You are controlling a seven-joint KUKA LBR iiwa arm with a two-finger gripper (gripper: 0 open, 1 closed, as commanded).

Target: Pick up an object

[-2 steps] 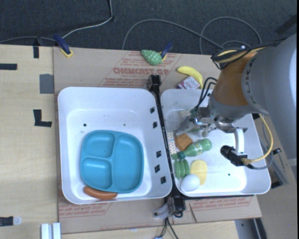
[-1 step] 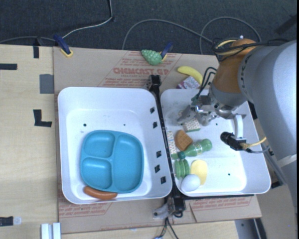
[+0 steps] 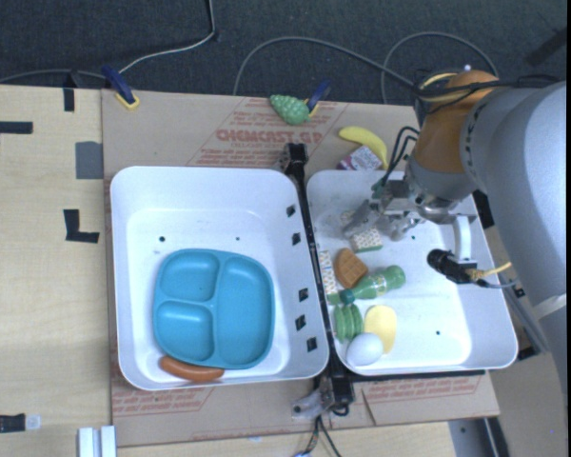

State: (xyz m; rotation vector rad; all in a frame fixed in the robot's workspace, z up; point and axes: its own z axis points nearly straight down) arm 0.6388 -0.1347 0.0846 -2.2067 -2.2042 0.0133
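While the tool (image 3: 385, 215) hangs over the right bin (image 3: 457, 336), just above the green bottle (image 3: 373, 285), its grip cannot be told.

Evenly and rather softly lit from above, with no hard glare anywhere; only thin, faint shadows along the inner walls of the two shallow white plastic bins (image 3: 133, 284) and under the rim of the sectioned blue plastic tray (image 3: 214, 309) near the left bin's front edge. Somewhat low in resolution and soft throughout, small items in the right bin reading as blurred blobs. Dim and dark beyond the bench's far edge, and noticeably out of focus on the big grey arm (image 3: 528, 188) at the right.
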